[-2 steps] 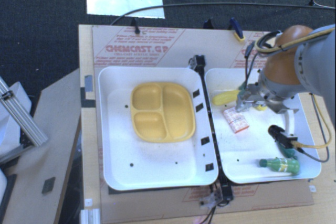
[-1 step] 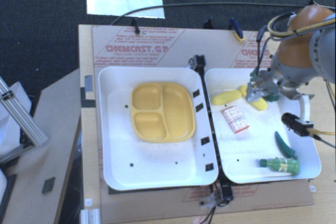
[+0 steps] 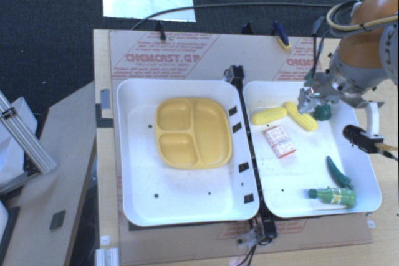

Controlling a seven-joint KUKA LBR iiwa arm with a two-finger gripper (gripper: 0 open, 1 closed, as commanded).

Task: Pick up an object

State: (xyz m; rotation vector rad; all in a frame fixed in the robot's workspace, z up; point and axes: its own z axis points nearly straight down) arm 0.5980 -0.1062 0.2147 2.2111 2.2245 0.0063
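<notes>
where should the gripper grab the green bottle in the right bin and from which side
Probably across the green bottle's body near its middle, coming straight down from above. It lies on its side near the right bin's front edge, so fingers should close across its narrow width, not along its length. The dark green piece just behind leaves limited room on that side.

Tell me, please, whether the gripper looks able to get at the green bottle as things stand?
Probably yes. The green bottle lies flat near the right bin's front edge with open floor above it. Only the dark green piece sits close behind it. The gripper is at the bin's far side.
</notes>
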